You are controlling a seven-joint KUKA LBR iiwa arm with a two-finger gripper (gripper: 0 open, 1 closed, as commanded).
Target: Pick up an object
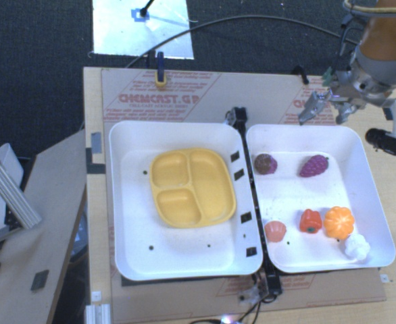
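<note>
Gripper (pixel 328 110) hovering above far rim of right bin (pixel 370 155), fingers spread, nothing between them. Purple grapes (pixel 313 165) nearest candidate: inside right bin, just below gripper in view, toward near side. Long axis of grapes slanted, upper right to lower left. Dark round fruit (pixel 265 163) further left, beside divider. Likely need: short drop forward and down onto grapes, fingers across short axis.

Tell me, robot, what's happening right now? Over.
Gripper open, above right bin's far rim, holding nothing. Grapes nearest, untouched. Nothing in the way.
</note>
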